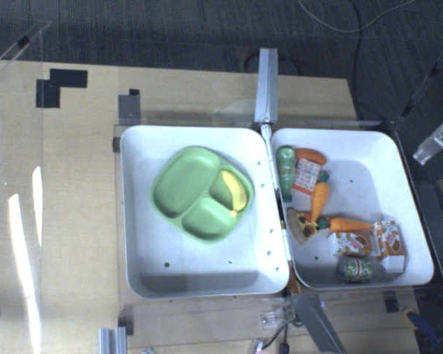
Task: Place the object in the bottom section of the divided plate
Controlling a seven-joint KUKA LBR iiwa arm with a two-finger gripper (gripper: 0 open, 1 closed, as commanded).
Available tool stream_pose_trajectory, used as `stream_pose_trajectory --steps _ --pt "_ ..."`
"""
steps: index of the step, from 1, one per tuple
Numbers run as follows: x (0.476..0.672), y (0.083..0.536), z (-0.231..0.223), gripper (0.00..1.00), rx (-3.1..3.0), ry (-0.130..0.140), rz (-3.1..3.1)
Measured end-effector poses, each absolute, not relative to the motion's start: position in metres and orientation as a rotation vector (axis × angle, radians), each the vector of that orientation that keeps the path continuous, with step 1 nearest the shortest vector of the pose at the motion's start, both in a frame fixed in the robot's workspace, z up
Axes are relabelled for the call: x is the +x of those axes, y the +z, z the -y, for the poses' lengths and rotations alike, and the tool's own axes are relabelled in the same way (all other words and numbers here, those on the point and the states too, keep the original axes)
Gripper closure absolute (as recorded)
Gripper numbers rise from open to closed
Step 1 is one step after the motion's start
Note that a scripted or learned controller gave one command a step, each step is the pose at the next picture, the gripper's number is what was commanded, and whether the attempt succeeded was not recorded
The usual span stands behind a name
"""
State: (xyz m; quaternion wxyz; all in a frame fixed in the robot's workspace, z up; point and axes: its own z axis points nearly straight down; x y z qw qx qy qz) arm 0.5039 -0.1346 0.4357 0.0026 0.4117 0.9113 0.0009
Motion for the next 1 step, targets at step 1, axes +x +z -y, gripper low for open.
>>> stream_pose_trajectory --steps 1 --pt "0.5101 0.4373 0.2047 1.0 1.279 0.002 -2.857"
